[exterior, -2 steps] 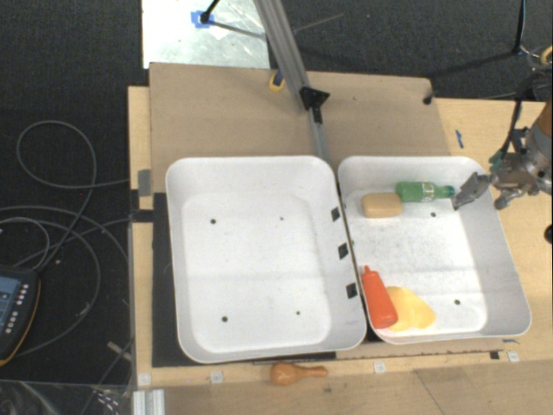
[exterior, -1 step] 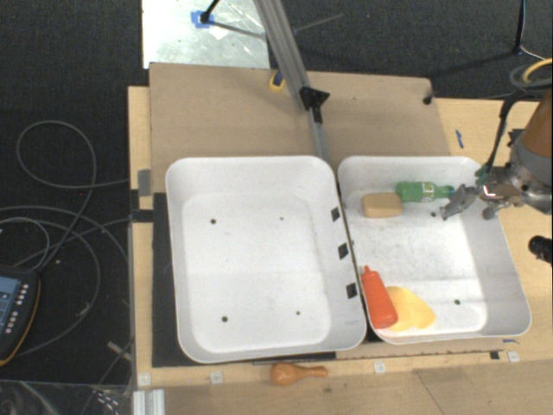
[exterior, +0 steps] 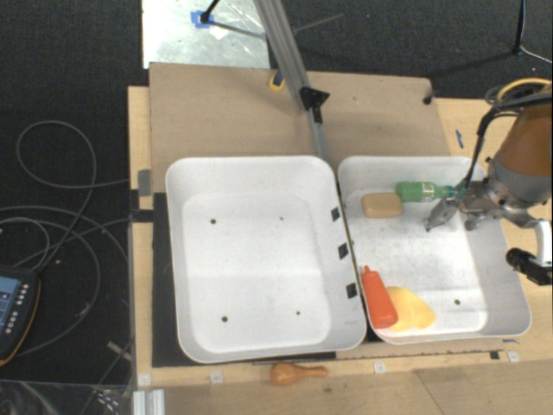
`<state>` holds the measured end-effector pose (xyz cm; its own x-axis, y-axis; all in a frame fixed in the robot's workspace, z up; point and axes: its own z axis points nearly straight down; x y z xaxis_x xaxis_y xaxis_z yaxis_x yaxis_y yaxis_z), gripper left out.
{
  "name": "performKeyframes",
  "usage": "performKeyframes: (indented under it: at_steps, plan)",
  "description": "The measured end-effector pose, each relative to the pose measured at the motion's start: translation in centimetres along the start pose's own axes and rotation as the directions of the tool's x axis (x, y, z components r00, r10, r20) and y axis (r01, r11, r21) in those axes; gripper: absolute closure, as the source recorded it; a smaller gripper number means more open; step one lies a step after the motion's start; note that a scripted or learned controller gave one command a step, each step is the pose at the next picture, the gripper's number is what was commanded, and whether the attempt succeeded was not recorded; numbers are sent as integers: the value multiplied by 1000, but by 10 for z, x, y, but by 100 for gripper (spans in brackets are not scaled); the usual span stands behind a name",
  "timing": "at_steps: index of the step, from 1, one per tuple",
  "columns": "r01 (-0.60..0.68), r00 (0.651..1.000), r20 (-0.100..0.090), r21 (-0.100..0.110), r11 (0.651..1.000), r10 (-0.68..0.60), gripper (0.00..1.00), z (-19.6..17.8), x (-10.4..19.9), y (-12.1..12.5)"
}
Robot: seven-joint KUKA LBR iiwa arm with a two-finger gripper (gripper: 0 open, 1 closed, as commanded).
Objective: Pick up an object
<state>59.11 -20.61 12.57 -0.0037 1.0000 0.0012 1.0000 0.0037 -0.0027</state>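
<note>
A tan table (exterior: pixel 225 111) carries two white bins side by side, the left bin (exterior: pixel 259 173) and the right bin (exterior: pixel 501 305), their inner rims touching along a seam with small black clips (exterior: pixel 342 250). A grey pole (exterior: pixel 285 41) slants across the table's far edge. On the dark carpet at the left lie looped black cables (exterior: pixel 52 188) and a handheld controller (exterior: pixel 15 305) (partly cut off by the edge).

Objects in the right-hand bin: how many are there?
4: a green bottle and a tan block at its far side, an orange-red bottle and a yellow object at its near edge. More may hide beneath the arm.
</note>
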Motion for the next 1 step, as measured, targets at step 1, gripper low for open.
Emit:
performKeyframes:
  at_steps: [1]
  plan:
    - [0,1000,3,-7,1000,0,100,-14,-1,2]
